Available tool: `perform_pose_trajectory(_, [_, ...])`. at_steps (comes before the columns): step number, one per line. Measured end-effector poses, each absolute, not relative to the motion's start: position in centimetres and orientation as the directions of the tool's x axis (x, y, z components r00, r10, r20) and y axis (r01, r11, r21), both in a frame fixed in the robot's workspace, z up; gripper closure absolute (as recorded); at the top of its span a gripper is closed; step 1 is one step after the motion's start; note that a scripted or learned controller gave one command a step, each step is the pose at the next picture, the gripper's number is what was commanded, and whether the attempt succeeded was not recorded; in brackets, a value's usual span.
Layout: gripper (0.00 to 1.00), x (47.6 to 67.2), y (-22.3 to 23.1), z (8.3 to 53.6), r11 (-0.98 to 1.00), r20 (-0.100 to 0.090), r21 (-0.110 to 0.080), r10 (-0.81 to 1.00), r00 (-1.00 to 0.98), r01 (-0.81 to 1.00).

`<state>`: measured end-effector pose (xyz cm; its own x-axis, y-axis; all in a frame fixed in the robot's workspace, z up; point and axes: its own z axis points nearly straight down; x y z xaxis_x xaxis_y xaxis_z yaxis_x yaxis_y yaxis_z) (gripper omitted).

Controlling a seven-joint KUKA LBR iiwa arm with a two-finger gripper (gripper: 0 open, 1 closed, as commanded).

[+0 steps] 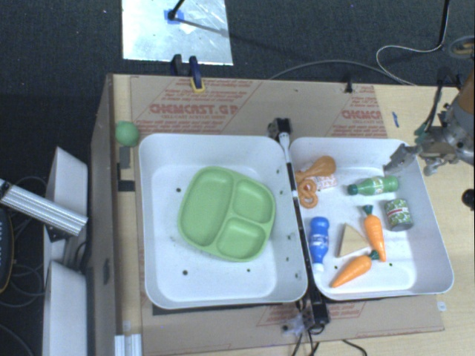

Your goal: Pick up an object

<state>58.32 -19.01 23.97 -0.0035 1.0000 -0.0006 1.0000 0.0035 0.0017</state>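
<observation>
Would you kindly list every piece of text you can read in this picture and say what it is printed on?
"CHEMCAST G P": red print on the brown board behind the left bin.
Red print on the board behind the right bin: cut off, unreadable.
Labels on the blue bottle, green bottle and can: too small to read.

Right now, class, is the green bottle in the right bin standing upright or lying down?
Lying down: the green bottle rests on its side on the right bin's floor, its length running left to right.

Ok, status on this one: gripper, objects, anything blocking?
Gripper above right bin's far right corner, holding nothing. Green bottle nearest it, lying flat. Can and carrots close by; bottle clear from above.
</observation>
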Motion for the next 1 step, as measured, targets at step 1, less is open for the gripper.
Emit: perform_pose_trajectory(1, [0.0,57.59,-17.92,10.32,0.009,0.003,0.018,1.0,-0.009,1.0])
